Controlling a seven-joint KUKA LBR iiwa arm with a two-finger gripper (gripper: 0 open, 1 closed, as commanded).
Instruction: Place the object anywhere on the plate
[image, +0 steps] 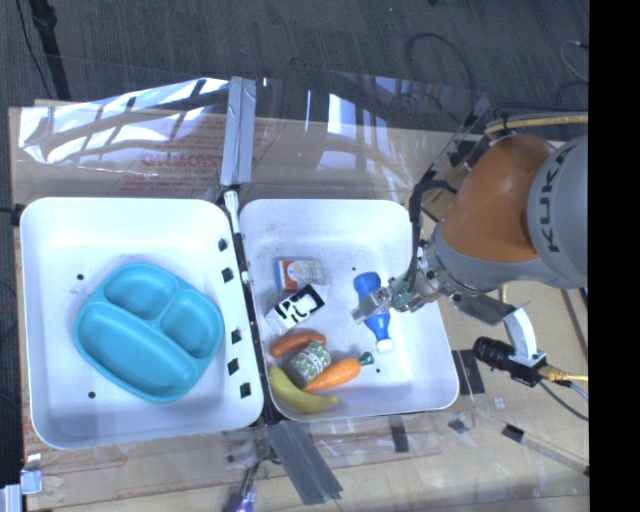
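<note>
Bench, 2 white bins: right bin (425, 300) holds blue bottle (371, 305), upright-tilted, directly beneath gripper (385, 300); finger state indiscernible. Plate (150, 328) lies well apart, leftward, in left bin (50, 300).

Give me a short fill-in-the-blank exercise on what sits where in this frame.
1. The blue plate lies in the ____ bin.
2. The plate has ____ compartments.
3. The banana lies against the right bin's ____ wall.
4. The end effector is over the blue and white bottle in the ____ bin.

Missing words: left; three; near; right
</note>
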